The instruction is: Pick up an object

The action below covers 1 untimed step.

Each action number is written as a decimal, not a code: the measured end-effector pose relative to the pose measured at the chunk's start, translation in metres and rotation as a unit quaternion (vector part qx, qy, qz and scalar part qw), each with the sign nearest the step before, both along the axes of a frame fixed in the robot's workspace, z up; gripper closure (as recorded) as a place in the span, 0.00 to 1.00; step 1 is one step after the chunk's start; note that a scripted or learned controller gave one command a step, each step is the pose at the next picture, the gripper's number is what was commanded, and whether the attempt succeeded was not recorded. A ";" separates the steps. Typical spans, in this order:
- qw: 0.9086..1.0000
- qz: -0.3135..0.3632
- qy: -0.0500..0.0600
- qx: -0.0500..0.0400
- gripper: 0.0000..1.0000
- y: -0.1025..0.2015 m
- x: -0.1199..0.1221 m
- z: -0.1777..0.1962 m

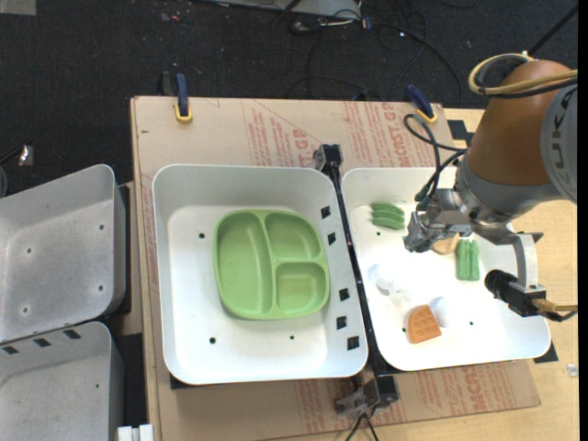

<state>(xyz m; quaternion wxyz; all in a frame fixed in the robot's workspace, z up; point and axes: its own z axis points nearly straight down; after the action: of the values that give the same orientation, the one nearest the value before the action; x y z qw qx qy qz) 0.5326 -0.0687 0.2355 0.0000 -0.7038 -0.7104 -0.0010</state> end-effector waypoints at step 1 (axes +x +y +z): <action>1.000 -0.001 0.000 0.000 1.00 0.054 0.022 -0.011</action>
<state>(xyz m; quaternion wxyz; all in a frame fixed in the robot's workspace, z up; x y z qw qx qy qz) 0.5542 -0.0143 0.2250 0.0000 -0.7043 -0.7099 -0.0007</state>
